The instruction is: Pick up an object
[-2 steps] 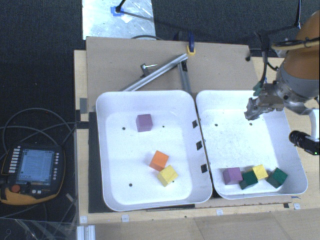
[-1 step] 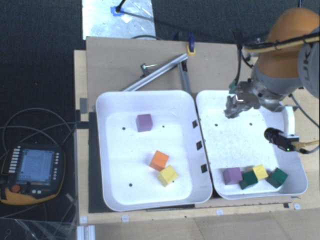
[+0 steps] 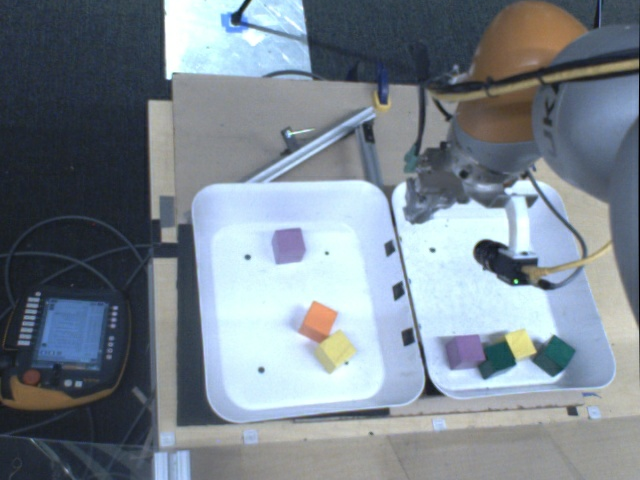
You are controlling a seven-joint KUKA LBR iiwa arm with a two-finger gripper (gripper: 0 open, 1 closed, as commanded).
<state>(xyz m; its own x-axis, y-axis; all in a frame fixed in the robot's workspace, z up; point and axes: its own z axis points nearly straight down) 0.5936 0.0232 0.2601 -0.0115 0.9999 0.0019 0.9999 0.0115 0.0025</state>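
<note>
The left bin point(image 3: 215, 268) holds a purple cube point(image 3: 288, 245) near its back, an orange cube point(image 3: 319, 319) in the middle and a yellow cube point(image 3: 336, 351) just in front of the orange one. Along the front wall of the right bin point(image 3: 585, 313) lie a purple cube point(image 3: 464, 350), a dark green block point(image 3: 495, 359), a small yellow cube point(image 3: 520, 343) and another green block point(image 3: 555, 353). My gripper point(image 3: 428, 200) hangs over the back left corner of the right bin, far from those blocks. Nothing shows between its fingers.
A metal rod point(image 3: 310, 148) lies on the cardboard behind the left bin. A black camera unit point(image 3: 497, 259) with a yellow cable hangs from the wrist over the right bin. A teach pendant point(image 3: 62, 340) lies on the floor at left.
</note>
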